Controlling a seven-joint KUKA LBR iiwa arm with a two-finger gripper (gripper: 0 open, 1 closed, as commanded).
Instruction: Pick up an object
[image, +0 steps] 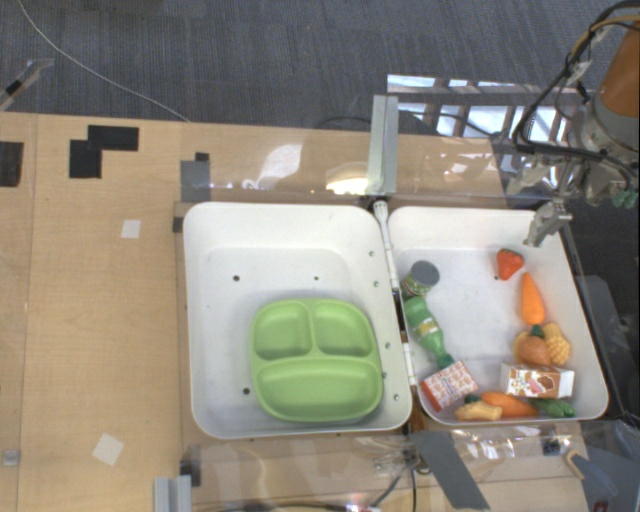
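Observation:
The right bin (470, 235) holds several toy foods. A red strawberry (510, 263) lies near its far right corner, with an orange carrot (532, 298) just below it. A green bottle (425, 325) lies along the bin's left wall, next to a grey round lid (424, 272). An orange and yellow fruit (543, 347), a juice carton (538, 382), a red-and-white box (450, 385) and another carrot (507, 405) crowd the near edge. My gripper (545, 222) hangs over the bin's far right corner, up and to the right of the strawberry, and nothing shows in it.
The left bin (215, 300) carries a green divided plate (315, 358). A metal frame (455, 110) stands behind the bins, and an upright post (382, 140) rises at the divider between them. The wooden bench (90, 330) stretches to the left.

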